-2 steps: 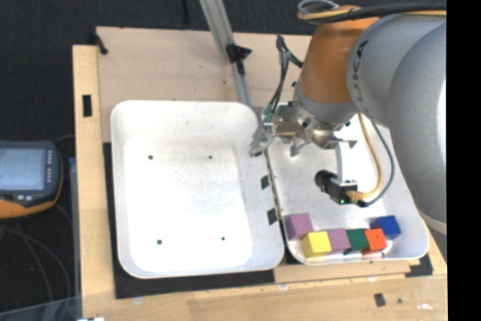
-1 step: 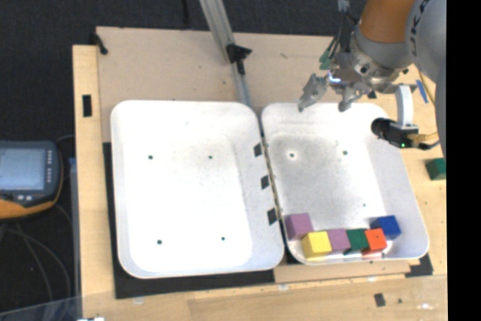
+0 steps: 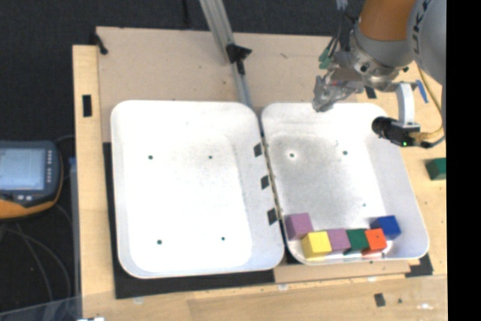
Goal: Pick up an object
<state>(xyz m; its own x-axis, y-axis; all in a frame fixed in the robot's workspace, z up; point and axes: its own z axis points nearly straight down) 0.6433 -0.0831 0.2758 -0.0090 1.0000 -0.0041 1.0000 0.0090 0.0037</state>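
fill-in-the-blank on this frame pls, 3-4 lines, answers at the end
1. All the cubes sit in the ____ bin.
2. The pincer is over that bin's ____ edge.
3. The yellow cube lies between two ____ cubes.
4. The blue cube sits right of the ____ cube.

Answers: right; far; purple; orange

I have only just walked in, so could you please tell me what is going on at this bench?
A KUKA arm reaches in from the right, its gripper above the far edge of the right bin. It holds nothing. The blocks sit bunched along that bin's near edge: two purple blocks, a yellow block, a green block, an orange block and a blue block. None has been picked up yet. The left bin lies beside it.
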